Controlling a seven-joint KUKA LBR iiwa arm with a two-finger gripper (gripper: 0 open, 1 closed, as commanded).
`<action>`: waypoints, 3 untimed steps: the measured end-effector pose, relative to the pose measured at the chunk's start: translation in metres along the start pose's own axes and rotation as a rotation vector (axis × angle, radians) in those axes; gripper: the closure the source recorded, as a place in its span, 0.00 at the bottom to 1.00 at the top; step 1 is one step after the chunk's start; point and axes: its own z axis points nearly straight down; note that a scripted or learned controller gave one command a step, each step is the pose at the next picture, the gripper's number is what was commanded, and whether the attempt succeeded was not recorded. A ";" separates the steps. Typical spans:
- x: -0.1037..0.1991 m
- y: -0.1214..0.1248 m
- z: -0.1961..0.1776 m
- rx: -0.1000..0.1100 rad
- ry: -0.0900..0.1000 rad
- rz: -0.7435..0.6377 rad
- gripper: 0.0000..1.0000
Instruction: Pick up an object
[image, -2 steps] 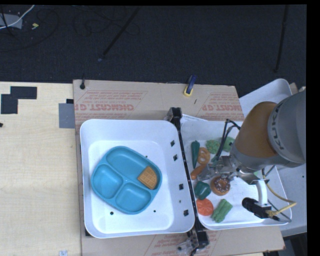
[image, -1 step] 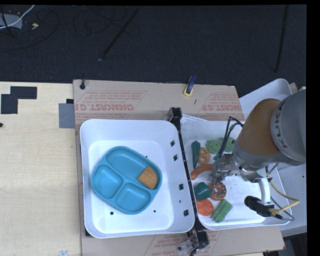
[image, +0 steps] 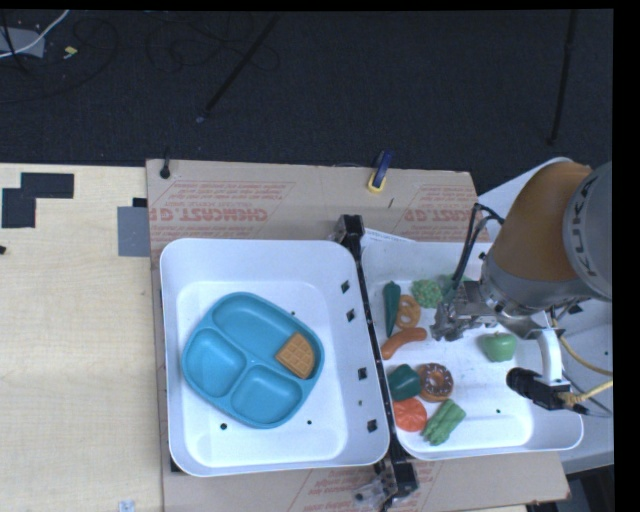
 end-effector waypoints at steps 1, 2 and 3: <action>0.000 -0.006 -0.061 0.000 0.000 -0.001 1.00; 0.000 -0.006 -0.073 0.002 0.000 -0.002 1.00; 0.048 0.007 -0.063 0.005 0.002 -0.004 1.00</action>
